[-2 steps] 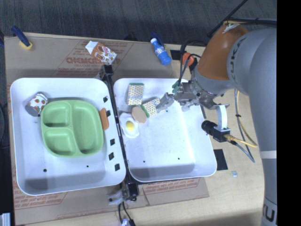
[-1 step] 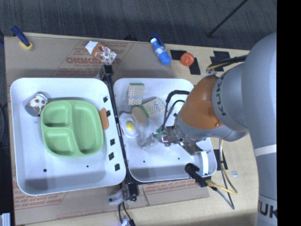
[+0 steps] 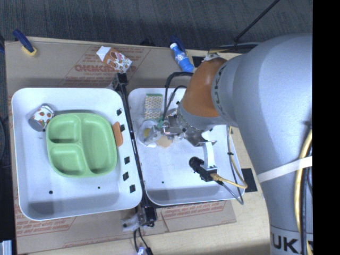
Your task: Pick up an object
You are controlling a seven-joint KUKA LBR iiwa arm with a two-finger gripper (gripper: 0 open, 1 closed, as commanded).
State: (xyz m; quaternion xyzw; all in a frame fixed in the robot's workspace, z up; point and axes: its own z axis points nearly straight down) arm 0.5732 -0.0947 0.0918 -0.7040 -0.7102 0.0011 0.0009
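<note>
My gripper (image 3: 166,128) reaches down into the left part of the right bin (image 3: 175,187), under the orange-banded wrist. Just left of it lies a clear, crumpled plastic object (image 3: 147,132) with something yellow inside, touching or nearly touching the gripper. A small tan object (image 3: 163,142) peeks out right below the gripper. A green-and-white patterned packet (image 3: 153,105) lies flat at the bin's top left corner, a little above the gripper.
The left bin (image 3: 32,190) holds a green divided plate (image 3: 82,144), a small patterned wrapper (image 3: 41,116) at its upper left and an orange piece (image 3: 117,134) at its right rim. A black divider (image 3: 129,142) runs between the bins. Cables and a black connector (image 3: 202,169) hang over the right bin.
</note>
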